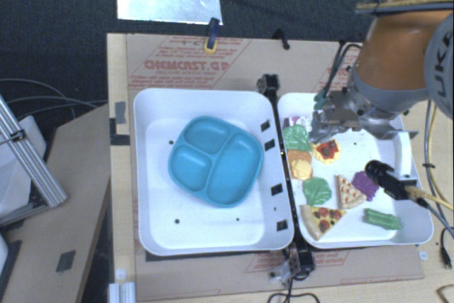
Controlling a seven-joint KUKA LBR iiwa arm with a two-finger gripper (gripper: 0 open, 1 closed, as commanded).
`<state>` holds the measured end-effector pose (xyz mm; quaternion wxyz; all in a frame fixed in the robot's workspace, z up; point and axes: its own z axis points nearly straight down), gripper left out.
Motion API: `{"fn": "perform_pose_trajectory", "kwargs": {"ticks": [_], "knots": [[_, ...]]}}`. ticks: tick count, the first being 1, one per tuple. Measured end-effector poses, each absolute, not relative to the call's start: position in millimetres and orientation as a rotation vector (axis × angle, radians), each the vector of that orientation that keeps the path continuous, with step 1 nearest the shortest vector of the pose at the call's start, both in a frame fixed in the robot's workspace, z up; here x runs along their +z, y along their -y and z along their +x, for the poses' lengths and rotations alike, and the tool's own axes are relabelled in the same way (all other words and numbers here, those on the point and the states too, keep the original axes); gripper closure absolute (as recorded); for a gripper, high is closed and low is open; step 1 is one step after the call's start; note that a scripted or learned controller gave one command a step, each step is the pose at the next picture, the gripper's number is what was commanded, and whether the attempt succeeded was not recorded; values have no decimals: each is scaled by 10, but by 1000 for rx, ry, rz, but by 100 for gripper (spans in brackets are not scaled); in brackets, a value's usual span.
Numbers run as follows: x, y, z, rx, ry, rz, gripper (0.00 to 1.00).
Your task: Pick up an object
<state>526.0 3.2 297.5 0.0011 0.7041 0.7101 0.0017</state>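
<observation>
My gripper (323, 130) hangs low over the back left part of the right bin (418, 223). Just below its tip lie a small red round food toy (327, 150) and a green leafy toy (296, 137). Nothing shows between the gripper and these toys that I can call held. Further forward in the same bin lie an orange-yellow piece (299, 165), a green lettuce leaf (317, 190), a pizza slice (349, 192), a purple bunch (364, 183), a second pizza slice (320, 219) and a green pickle (383, 218).
The left bin (156, 223) holds a blue divided plate (215, 160) at its middle. A black divider (281, 152) runs between the two bins. The bench's cardboard (191, 60) extends behind the bins.
</observation>
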Motion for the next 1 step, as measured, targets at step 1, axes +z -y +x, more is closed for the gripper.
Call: {"fn": "perform_pose_trajectory", "kwargs": {"ticks": [1], "knots": [[3168, -675, 4919, 5, -2232, 2211, 100]]}}
